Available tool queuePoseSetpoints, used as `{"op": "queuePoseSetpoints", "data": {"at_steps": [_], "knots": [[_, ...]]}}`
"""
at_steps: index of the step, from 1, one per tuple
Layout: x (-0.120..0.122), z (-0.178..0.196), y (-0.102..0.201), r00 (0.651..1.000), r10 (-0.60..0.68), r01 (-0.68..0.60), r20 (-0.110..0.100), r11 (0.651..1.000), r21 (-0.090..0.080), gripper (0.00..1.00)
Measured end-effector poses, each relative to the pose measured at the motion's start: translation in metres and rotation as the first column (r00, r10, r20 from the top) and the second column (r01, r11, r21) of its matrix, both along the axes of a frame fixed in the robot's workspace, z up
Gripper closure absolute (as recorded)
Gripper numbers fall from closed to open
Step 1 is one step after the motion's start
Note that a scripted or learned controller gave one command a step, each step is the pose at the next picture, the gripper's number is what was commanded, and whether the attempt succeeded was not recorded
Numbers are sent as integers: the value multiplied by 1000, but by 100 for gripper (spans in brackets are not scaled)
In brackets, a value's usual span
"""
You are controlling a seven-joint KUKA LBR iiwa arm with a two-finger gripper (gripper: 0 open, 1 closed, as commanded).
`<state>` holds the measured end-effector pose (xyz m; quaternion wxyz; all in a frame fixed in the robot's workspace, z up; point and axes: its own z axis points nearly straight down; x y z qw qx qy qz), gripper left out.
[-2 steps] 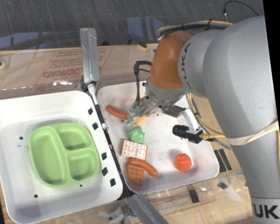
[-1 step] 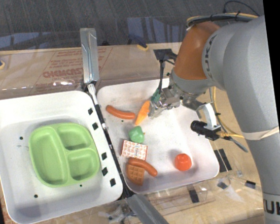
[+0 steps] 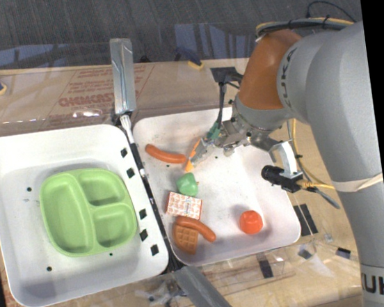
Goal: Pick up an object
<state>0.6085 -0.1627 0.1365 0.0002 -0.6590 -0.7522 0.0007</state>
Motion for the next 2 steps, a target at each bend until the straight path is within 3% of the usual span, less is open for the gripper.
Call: {"op": "queuePoseSetpoints", "data": {"at_steps": [1,2], "knots": [[0,0,0,1000,0,0,0,1000,0,0],[54,-35,51,976,218,-218,19,976,-5,0]]}}
